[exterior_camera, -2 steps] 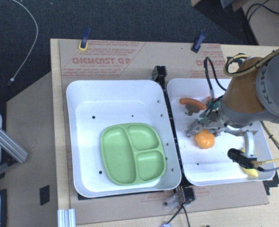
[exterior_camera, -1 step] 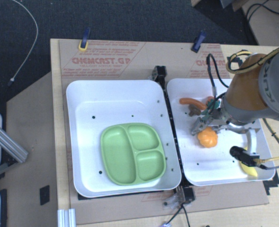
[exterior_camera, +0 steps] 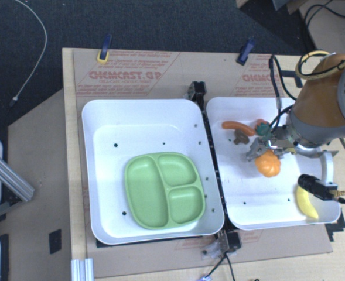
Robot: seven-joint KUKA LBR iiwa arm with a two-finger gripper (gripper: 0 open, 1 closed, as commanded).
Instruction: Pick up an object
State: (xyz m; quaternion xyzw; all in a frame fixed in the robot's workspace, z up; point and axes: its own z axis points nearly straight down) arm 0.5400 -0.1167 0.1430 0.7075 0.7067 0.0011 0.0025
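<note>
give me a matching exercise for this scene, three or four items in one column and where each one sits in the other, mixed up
Items:
1. green divided plate
2. banana
3. orange fruit
4. carrot

Places:
A. near right corner of the right bin
B. far part of the right bin
C. left bin
D. middle of the right bin, right by the pincer

Pairs: 1-C, 2-A, 3-D, 4-B

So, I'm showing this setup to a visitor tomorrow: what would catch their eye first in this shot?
Probably the green divided plate, alone in the left bin. Next, the arm's orange band over the right bin, with its end effector low among an orange fruit, a carrot and a small brown piece. A yellow banana lies near that bin's front right corner.
</note>
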